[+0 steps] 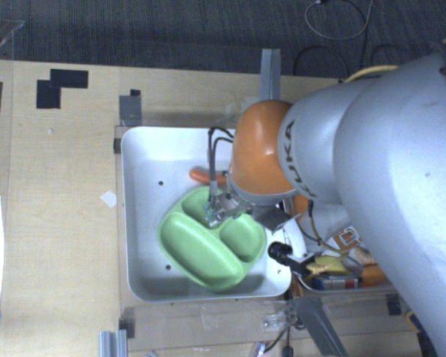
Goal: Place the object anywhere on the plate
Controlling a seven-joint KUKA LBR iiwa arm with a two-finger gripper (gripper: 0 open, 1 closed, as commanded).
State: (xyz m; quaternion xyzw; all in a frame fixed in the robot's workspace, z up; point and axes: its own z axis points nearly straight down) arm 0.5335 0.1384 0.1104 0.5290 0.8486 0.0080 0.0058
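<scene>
An orange object (201, 175), long and thin, lies in the far part of the left bin (145, 199), just beyond the green plate's far rim; only its left end shows, the rest being hidden under the arm, and whether it touches the plate cannot be told. The plate (208, 240) is a green one divided into compartments, lying tilted across the middle of the bin's floor, its long compartment toward the near left and two smaller ones toward the far right. The gripper (217, 216) hangs over the plate's middle, where the dividers meet, with cables running up from it to the wrist. Whether the jaws are spread or closed cannot be told, and nothing is seen between them. The arm (372, 162), with its orange band (259, 155), reaches in from the right and covers most of the right bin, where a few mixed things (334, 266) show at the near edge. The bins sit on a pale wooden table (52, 199).
</scene>
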